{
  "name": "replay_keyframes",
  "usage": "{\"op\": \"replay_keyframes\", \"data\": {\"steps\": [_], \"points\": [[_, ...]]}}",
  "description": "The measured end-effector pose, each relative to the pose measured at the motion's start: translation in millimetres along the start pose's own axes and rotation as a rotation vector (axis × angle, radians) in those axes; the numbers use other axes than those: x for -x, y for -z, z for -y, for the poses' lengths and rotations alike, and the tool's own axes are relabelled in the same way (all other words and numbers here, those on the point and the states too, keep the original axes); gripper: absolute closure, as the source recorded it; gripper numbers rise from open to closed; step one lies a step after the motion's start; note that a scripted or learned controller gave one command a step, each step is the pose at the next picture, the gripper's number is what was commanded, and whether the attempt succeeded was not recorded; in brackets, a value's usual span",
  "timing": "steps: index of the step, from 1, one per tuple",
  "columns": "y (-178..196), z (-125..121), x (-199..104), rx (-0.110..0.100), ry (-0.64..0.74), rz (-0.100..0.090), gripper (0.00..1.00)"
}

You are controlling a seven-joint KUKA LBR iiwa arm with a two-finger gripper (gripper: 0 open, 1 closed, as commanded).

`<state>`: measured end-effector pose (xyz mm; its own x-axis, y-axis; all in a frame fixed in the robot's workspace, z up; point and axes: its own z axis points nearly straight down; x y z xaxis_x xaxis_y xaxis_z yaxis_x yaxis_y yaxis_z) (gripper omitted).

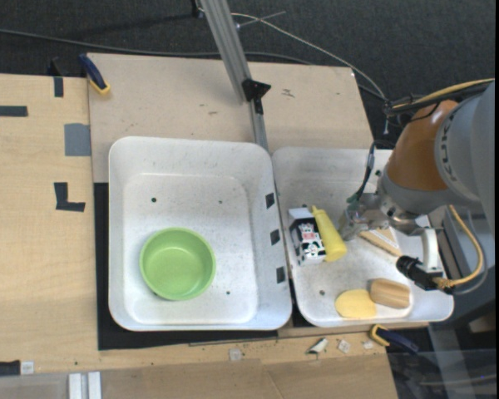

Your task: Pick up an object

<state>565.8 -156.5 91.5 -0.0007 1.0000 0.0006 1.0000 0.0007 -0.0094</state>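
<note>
Lowest in frame, yellow disc (355, 304) and wooden block (390, 293) crowd the right bin's (316, 169) lower edge, yellow bar (328, 234) and printed carton (309, 242) centre-left; gripper (363, 220) hovers beside them, its opening we cannot tell, green bowl (177, 263) lower left

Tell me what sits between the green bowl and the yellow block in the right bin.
In the camera view, between the green bowl and the yellow block come the left bin's right wall and a small black-and-white carton, which lies against the block.
</note>
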Motion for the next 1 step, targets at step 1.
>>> {"op": "replay_keyframes", "data": {"steps": [1], "points": [[13.4, -0.4, -0.3, 0.001, 0.0, -0.002, 1.0]]}}
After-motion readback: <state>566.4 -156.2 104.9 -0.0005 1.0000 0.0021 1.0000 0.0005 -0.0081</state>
